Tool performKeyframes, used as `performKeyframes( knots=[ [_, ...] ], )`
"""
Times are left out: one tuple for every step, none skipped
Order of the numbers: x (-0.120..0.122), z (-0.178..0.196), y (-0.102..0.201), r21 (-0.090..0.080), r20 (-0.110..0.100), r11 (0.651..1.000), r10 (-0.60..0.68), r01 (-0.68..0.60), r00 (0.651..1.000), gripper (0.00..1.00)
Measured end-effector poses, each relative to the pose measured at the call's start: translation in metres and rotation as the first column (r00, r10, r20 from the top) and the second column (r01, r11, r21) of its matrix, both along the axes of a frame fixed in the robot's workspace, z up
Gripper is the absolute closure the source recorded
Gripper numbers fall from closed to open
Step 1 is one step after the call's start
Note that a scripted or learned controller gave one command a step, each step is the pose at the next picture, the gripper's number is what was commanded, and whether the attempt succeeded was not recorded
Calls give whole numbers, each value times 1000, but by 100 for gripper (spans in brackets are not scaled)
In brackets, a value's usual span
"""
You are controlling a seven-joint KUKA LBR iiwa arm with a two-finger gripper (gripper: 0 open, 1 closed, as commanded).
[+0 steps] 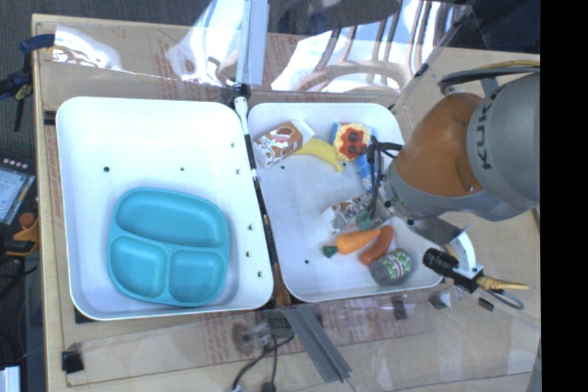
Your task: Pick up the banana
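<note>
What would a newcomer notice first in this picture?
The big grey and orange arm reaching in from the right over the right bin. Next, the blue tray in the left bin. Then the yellow banana among small toys near the right bin's far side.

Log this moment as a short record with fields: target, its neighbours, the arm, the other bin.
target: banana, lying in the upper part of the right bin, not held
neighbours: brown-and-white packet to its left, red-and-yellow item to its right
lower items: carrot, green can, small crumpled packet
arm: reaches in from the right, over the right bin's right side
claw: low over the bin, near the crumpled packet and below the banana in the view; opening cannot be told
left bin: holds a blue divided tray
</note>
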State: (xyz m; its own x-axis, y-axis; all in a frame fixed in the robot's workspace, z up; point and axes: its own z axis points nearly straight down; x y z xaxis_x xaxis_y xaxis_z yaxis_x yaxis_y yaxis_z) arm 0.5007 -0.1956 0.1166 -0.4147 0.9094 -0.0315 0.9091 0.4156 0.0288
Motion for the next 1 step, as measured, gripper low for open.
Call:
performKeyframes(
  knots=[
    [19,129,92,17,-43,1000,-25,25,999,100]
  ],
)
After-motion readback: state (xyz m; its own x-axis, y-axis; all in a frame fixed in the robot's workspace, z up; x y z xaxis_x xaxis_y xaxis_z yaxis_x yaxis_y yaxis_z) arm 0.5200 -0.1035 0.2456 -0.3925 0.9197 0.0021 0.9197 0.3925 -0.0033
